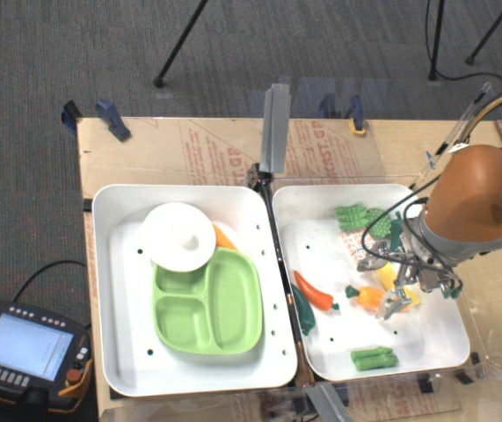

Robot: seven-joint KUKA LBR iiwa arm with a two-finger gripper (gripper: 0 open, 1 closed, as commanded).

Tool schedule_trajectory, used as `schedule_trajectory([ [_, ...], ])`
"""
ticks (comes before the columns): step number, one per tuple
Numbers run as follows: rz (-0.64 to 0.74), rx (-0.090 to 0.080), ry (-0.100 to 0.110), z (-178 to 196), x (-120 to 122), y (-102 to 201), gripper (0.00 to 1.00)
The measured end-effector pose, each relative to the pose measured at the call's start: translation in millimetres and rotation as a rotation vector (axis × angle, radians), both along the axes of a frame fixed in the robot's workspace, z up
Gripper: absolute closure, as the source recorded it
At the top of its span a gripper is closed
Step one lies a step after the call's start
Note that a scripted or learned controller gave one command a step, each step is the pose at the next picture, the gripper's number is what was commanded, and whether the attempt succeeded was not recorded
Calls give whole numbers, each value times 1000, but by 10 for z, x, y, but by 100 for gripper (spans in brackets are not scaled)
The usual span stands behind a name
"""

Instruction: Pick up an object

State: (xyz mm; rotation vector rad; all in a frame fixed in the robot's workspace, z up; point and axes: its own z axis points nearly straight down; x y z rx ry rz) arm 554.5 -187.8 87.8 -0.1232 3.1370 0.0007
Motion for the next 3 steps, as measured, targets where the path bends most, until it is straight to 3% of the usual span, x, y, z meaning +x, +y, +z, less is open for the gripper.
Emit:
schedule_trajectory([
  [1,2,1,-2,99,12,17,100],
  [2,83,2,-6,736,6,991,100],
  [3,9,0,-11,1853,566,1189,100],
])
